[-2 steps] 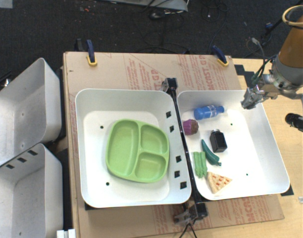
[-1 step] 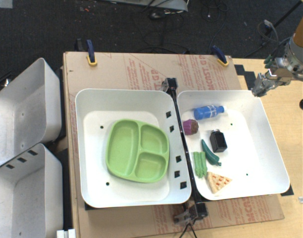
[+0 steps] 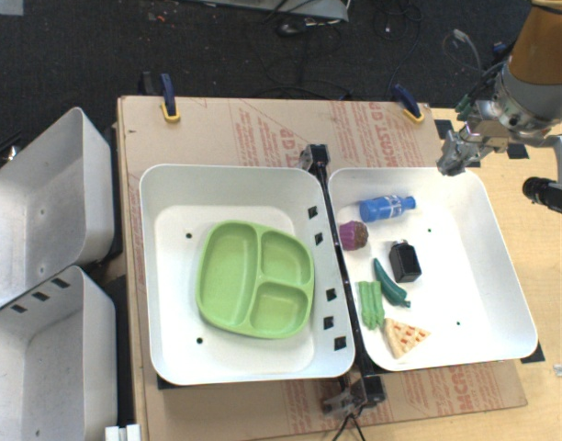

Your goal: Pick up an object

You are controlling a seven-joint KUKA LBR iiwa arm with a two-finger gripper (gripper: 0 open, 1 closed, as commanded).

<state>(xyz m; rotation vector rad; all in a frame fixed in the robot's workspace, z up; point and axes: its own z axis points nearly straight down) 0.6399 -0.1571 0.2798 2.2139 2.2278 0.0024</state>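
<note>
The right bin (image 3: 483, 246) holds a blue bottle (image 3: 387, 207) lying on its side, a purple round piece (image 3: 354, 235), a small black block (image 3: 405, 261), a dark green pod (image 3: 390, 284), a light green bean piece (image 3: 370, 304) and a pizza slice (image 3: 405, 338). My gripper (image 3: 452, 160) hangs over the bin's far right corner, up and to the right of the blue bottle, apart from every object. I see nothing between its tips.
The left bin (image 3: 171, 338) bears a green divided plate (image 3: 256, 280). A black divider (image 3: 334, 255) runs between the bins. Two spare white bins (image 3: 42, 209) stand off the bench at the left. Blue-and-yellow clamps (image 3: 169, 99) hold the board's far edge.
</note>
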